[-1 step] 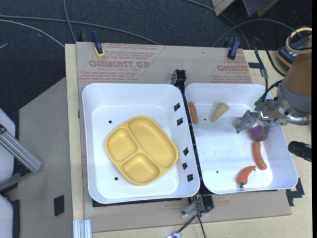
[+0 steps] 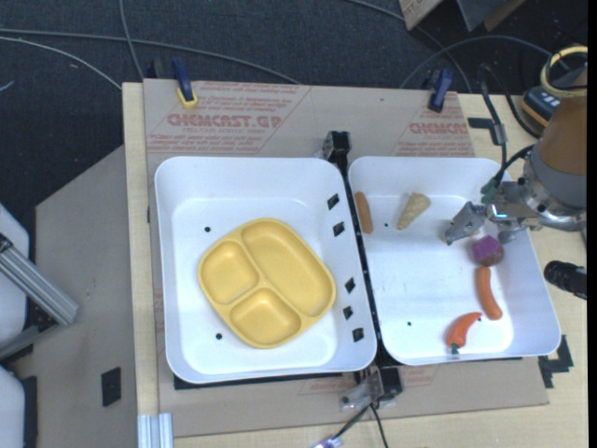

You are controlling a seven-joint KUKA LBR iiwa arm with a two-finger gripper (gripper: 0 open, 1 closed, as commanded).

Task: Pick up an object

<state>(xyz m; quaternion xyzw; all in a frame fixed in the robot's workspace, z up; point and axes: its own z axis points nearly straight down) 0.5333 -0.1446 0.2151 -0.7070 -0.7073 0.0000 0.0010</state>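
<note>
Gripper (image 2: pixel 474 224) low over right bin (image 2: pixel 410 339), near its right edge, fingers spread apart, nothing between them. Purple object (image 2: pixel 486 249) sits just below the fingertips (contact unclear). Sausage (image 2: pixel 489 294) lies below that along the right edge; red pepper (image 2: pixel 463 329) near the front right corner. Cone-shaped tan piece (image 2: pixel 412 209) and small brown stick (image 2: pixel 363 212) toward the back left corner. Left bin (image 2: pixel 177 250) holds a yellow divided plate (image 2: pixel 267 281), roughly centred.
</note>
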